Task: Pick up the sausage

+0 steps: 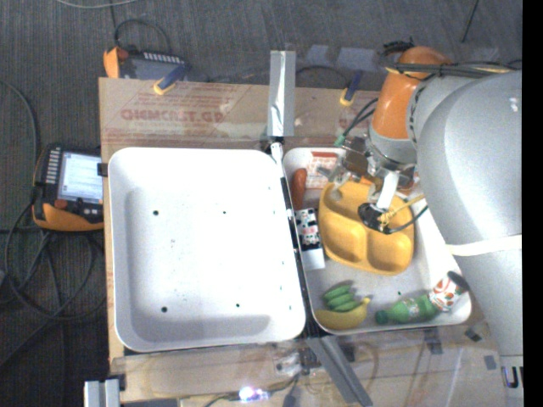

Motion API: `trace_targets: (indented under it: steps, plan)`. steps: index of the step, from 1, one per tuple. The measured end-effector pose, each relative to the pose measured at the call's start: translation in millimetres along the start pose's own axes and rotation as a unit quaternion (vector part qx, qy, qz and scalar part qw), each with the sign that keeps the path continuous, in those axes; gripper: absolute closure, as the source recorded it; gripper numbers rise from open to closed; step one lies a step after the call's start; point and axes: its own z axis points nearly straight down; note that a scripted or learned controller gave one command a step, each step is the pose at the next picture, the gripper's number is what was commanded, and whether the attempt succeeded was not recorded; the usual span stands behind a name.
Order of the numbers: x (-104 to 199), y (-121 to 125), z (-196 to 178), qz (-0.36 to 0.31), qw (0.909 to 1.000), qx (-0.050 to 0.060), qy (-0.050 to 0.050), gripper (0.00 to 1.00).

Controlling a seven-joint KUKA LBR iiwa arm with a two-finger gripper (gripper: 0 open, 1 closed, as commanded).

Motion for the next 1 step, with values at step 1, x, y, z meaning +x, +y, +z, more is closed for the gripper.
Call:
trace_targets:
  steps: [1]
  plan:
    - [0.2, 1.3, 0.3, -0.026, 0.9997, -0.002, 0.002, 0.00]
